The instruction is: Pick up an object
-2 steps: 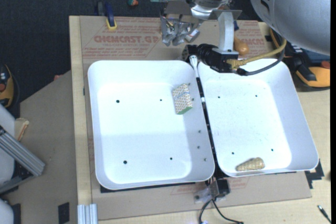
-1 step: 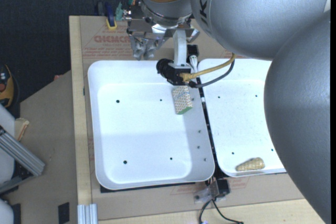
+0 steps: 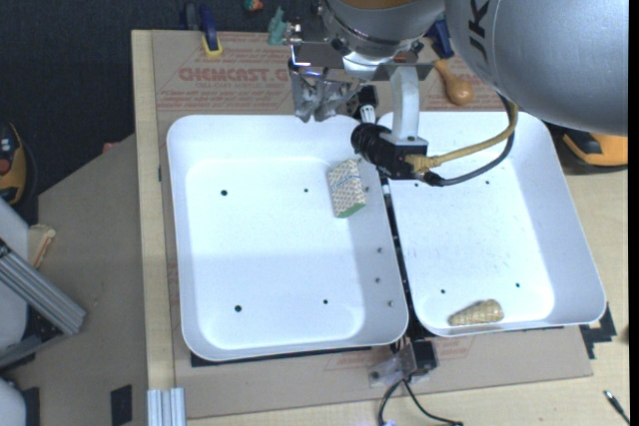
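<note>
While jaws hover, state unclear, patterned block in left bin

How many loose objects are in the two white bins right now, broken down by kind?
Small patterned white-and-green block, left bin: 1
Tan cone-shaped textured piece, right bin: 1
Total: 2

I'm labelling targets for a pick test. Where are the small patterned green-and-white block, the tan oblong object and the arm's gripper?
Small patterned green-and-white block (image 3: 346,188): camera view, middle of its top face, left bin.
Tan oblong object (image 3: 476,314): camera view, its middle, right bin's near edge.
Gripper (image 3: 321,105): camera view, between its fingertips.
</note>
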### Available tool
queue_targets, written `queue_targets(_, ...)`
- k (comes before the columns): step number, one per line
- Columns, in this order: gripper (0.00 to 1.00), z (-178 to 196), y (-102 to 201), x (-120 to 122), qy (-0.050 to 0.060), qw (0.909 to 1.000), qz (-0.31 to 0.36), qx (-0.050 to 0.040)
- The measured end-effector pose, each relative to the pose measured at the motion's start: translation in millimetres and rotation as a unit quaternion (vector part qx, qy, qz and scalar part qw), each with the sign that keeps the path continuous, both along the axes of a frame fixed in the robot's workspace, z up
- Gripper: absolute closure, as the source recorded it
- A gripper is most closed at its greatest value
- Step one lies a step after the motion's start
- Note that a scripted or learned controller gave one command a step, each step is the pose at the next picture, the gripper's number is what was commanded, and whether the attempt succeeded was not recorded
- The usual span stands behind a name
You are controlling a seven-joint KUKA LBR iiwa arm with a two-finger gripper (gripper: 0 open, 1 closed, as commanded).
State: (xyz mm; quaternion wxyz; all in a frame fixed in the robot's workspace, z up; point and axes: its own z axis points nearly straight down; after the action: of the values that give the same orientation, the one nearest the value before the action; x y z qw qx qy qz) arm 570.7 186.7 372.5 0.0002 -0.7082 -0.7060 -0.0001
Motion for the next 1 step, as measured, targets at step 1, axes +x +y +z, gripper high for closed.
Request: queue_targets(1, 1.0, 9.2, -30.0, -44.0, 0.002, 1.0, 0.0, -0.0003)
